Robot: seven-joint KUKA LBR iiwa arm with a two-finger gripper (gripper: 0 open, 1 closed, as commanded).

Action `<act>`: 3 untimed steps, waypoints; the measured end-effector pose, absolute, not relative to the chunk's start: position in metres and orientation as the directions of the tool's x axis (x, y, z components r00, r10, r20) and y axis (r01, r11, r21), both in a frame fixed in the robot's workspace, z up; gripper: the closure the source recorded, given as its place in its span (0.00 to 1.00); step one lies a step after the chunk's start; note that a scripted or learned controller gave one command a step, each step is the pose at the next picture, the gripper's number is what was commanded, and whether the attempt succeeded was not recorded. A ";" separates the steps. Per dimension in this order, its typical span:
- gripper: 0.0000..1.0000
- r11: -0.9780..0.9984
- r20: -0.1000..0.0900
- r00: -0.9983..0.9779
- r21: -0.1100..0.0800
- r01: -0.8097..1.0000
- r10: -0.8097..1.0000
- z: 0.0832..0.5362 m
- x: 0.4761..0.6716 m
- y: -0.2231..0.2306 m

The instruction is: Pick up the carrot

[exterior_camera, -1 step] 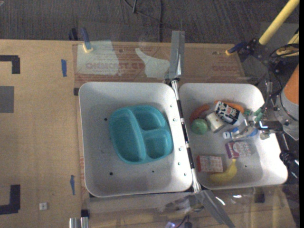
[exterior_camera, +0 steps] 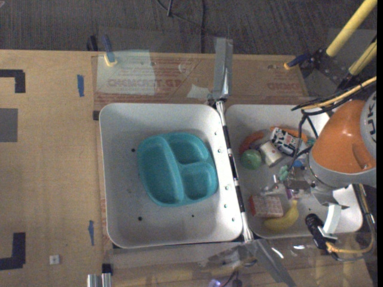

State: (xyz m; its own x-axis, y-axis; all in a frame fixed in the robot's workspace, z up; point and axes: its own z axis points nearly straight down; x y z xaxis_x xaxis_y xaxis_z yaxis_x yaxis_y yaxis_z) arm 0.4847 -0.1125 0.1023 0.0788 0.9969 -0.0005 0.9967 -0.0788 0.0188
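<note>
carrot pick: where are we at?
Done: the arm has reached over the right bin, with the gripper low among the items there.
In hand: nothing that I can confirm; its tips are hard to make out in the clutter.
Left: the grasp and lift. The carrot lies at the bin's upper left beside the green ball, away from the gripper, which sits nearer the banana.
</note>
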 end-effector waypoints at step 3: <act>0.00 -0.054 -0.001 0.054 0.000 0.999 0.999 0.123 0.479 -0.131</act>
State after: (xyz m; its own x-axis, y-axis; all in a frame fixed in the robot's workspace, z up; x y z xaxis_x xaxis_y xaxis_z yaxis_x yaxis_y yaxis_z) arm 0.4790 -0.1311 0.1233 0.0543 0.9985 -0.0008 0.9985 -0.0543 0.0005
